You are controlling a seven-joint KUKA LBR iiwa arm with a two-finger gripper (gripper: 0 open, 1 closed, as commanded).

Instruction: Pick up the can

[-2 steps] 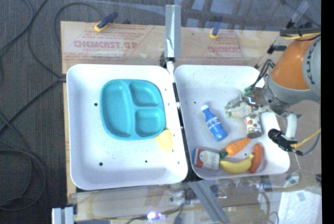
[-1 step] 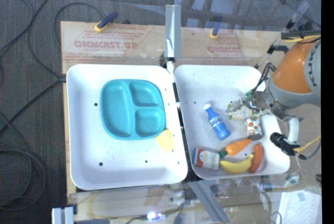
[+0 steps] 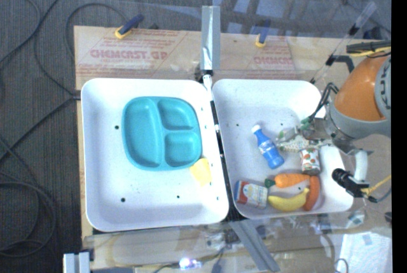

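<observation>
Red-and-white labelled metal can (image 3: pixel 251 193) lay on its side in the right-hand shallow white plastic bin (image 3: pixel 267 93). Landmark for all positions: the small blue plastic bottle (image 3: pixel 268 146).

- Can: below the bottle and slightly left of it in the camera view, near the bin's front-left corner, well apart from the bottle. Long axis ran roughly left to right, along the front wall.
- Orange plastic carrot (image 3: pixel 294 181) and yellow plastic banana (image 3: pixel 286 203): below-right of the bottle. The carrot's leafy end appeared to touch the can's right end, with the banana just beside it.
- Small red-and-white upright container (image 3: pixel 310 160): right of the bottle, slightly lower.
- Grey arm with orange band (image 3: pixel 359 100): right of the bottle and above it, at the bin's right wall.
- Two-finger gripper (image 3: pixel 304 130): right of the bottle and a little above, over a crumpled silvery item (image 3: pixel 287 137). Could not tell from this view whether it was released or clenched. Nothing seen held.

Judgement: can not yet picked up. It lay down-left of the gripper, on the far side of the bottle. The approach would have to cross the bin diagonally and close across the can's short axis. Risk: carrot and banana crowd its right end.
</observation>
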